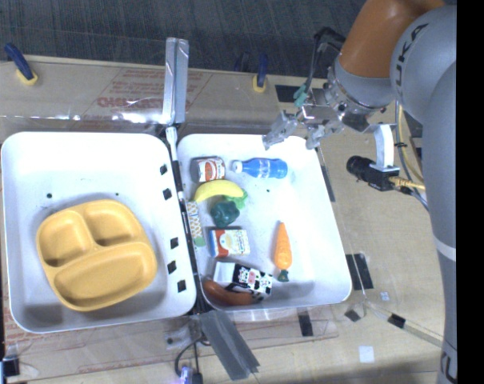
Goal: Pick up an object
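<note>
You see the grey arm (410, 62) reaching in from the right. Two white bins sit side by side: the left bin (34, 158) holds a yellow divided plate (96, 252). The right bin (334, 246) holds a blue bottle (260, 168), banana (219, 190) and carrot (282, 250). The gripper (294, 133) hangs above that bin's far right corner, fingers spread, grasping nothing.

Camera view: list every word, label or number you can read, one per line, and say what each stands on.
"KU", partly cut off: on the grey arm.
Red print on the cardboard sheet: too blurred to read.
Labels on the can, blue bottle and small carton: too small to read.
</note>
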You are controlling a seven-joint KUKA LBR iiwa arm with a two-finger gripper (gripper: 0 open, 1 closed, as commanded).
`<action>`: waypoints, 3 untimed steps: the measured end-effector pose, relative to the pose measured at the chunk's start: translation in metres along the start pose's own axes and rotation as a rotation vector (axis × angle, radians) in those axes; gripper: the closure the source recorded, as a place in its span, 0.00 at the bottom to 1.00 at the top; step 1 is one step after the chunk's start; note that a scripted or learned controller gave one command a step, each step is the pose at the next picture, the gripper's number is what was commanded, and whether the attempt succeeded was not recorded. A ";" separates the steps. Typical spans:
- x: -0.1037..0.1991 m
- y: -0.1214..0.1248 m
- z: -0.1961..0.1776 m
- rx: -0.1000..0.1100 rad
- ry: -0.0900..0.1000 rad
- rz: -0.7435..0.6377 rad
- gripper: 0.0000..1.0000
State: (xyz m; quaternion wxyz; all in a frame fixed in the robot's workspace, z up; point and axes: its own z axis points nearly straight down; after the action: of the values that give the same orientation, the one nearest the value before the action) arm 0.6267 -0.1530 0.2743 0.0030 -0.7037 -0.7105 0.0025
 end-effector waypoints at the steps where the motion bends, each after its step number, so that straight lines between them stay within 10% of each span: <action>1: -0.013 0.002 0.013 0.000 0.000 -0.197 0.00; 2: 0.013 -0.038 0.157 -0.012 -0.004 -0.241 0.00; 3: 0.017 0.025 0.177 0.032 0.008 -0.247 0.00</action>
State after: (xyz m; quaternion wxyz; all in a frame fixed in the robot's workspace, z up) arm 0.6504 -0.1352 0.0971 0.0173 -0.6105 -0.7917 0.0105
